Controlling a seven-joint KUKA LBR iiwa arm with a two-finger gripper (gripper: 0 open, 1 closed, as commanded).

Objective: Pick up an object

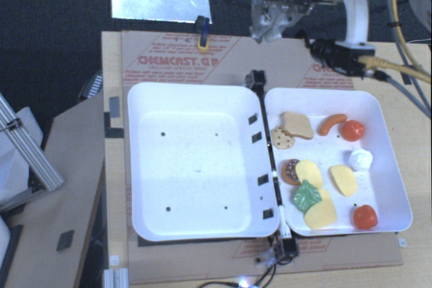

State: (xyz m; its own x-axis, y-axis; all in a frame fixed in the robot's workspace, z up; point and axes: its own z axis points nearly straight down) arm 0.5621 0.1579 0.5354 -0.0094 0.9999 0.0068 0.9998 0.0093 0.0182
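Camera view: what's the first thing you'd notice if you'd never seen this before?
Probably the pile of toy food in the right bin: a slice of bread, a sausage, two red tomatoes and a green leaf on yellow pieces. Next, the left bin beside it looks big, white and bare. Above them, the gripper hangs over the bench's far edge, beyond both bins.

Toy food (317, 168) lies in the right bin (391, 165).
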